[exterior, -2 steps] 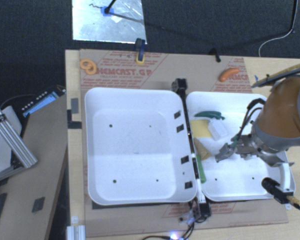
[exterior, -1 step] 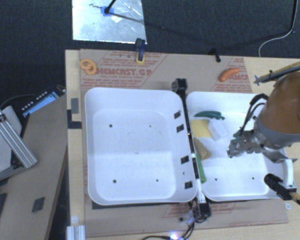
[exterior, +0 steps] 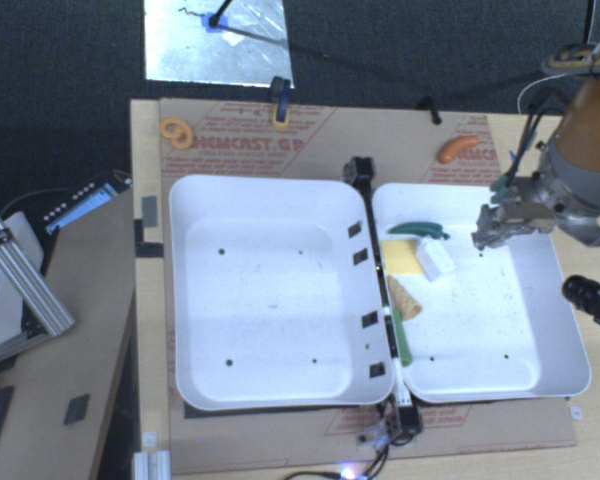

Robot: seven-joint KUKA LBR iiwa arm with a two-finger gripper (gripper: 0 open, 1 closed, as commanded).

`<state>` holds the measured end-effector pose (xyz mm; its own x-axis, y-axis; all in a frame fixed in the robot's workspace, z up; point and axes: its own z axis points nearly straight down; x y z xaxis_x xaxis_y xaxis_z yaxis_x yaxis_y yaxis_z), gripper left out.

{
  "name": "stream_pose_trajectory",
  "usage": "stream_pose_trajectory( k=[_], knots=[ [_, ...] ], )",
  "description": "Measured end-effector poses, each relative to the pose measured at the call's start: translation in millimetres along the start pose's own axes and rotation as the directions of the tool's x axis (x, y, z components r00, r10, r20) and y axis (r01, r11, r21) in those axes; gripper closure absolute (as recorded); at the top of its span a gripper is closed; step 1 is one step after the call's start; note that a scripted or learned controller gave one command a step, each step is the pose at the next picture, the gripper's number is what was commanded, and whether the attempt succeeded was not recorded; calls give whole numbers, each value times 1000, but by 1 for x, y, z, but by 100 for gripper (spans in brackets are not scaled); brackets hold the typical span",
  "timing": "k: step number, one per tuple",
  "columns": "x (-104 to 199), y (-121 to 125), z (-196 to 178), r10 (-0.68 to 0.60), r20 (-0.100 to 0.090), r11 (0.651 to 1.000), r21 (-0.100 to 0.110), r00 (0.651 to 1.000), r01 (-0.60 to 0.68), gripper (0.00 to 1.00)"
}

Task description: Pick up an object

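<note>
The bench (exterior: pixel 310 128), a tan board printed with red lettering, carried two shallow white bins side by side. The left bin (exterior: pixel 270 288) lay beside the right bin (exterior: pixel 500 348), the two meeting along a dark central divider fitted with black clips. The grey arm (exterior: pixel 590 168) entered from the right, its orange band uppermost, and bent downward over the right bin's upper right portion. The gripper (exterior: pixel 488 230) hung above the bin floor near its back wall, pointing down and to the left; whether its jaws were apart or closed could not be told from this angle, and nothing was visibly held between them. The candidate objects clustered at the right bin's left side, well apart from the gripper: a yellow sponge-like block (exterior: pixel 400 258) lay against the divider, a green-handled tool (exterior: pixel 418 230) lay just behind it, a small white block (exterior: pixel 435 261) rested touching the yellow block's right edge, and a tan wedge-shaped piece (exterior: pixel 404 301) lay just in front. Outside the bins, an orange sausage-shaped toy (exterior: pixel 457 149) lay on the board behind the right bin, and an orange ring (exterior: pixel 176 133) lay at the board's far left corner.
</note>
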<state>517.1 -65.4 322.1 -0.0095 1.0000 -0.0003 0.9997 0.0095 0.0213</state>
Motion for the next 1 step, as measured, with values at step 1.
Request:
stream_pose_trajectory(
  k=[1],
  knots=[
    [-9, -4, -222, 5, 2, 1000, 0, 1000, -5, 100]
  ],
)
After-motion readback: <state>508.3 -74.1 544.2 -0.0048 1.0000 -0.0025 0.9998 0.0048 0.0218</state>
